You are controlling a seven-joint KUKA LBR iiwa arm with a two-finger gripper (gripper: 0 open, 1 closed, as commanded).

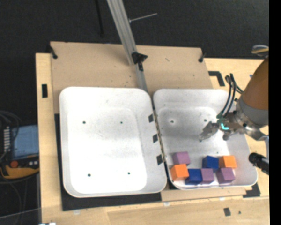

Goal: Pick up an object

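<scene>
Two bins side by side, blocks [203, 168] clustered at front of right bin [187, 102], left bin [107, 97] beside it

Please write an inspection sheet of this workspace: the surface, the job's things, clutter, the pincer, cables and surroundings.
Surface: a wooden bench bears a left bin and a right bin, side by side.
Job's things: seven small blocks lie along the near edge of the right bin: purple block, orange block, blue block, purple block, blue block, orange block, purple block.
Clutter: nothing seen in the left bin.
Pincer: the pincer hangs over the right bin, behind the blocks; nothing seen between it and any block.
Cables: black cables run along the wrist; more cables lie left of the bench.
Surroundings: a metal rail slants up behind the bins; a blue device sits left of the bench.
</scene>
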